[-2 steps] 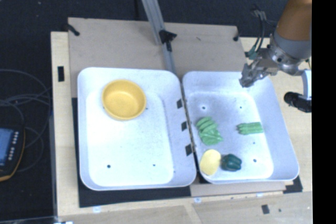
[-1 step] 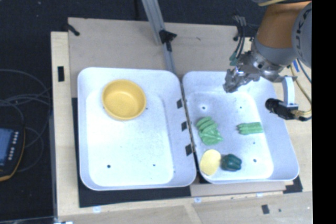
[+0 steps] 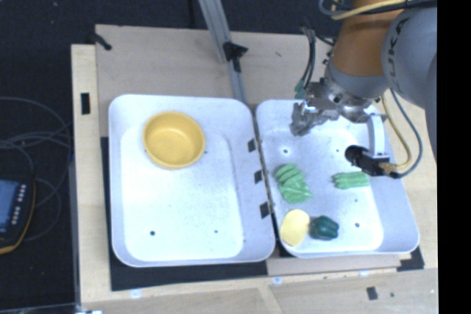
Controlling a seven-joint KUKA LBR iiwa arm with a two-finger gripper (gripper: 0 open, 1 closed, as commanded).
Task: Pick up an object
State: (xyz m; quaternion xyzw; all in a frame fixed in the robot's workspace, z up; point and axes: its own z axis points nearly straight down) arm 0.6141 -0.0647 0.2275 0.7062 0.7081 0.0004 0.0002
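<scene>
Positioned over the far part of the right bin (image 3: pixel 383 232), the gripper (image 3: pixel 303 120) was seen with nothing between its tips; whether it was spread or pressed together could not be told. Four candidates were found lying nearer the camera in that bin: a light green ribbed vegetable (image 3: pixel 292 183), a small green pod (image 3: pixel 350 179), a yellow round piece (image 3: pixel 294 226) and a dark green pepper (image 3: pixel 324 228), the last two touching. All were judged light, smooth toy food (probably slippery plastic), best taken across the narrow middle. The ribbed vegetable was judged the easiest, being apart from its neighbours. A yellow bowl (image 3: pixel 174 139) was noted in the left bin (image 3: pixel 132 232), well apart. The bin wall beside the ribbed vegetable could crowd a grasp.
</scene>
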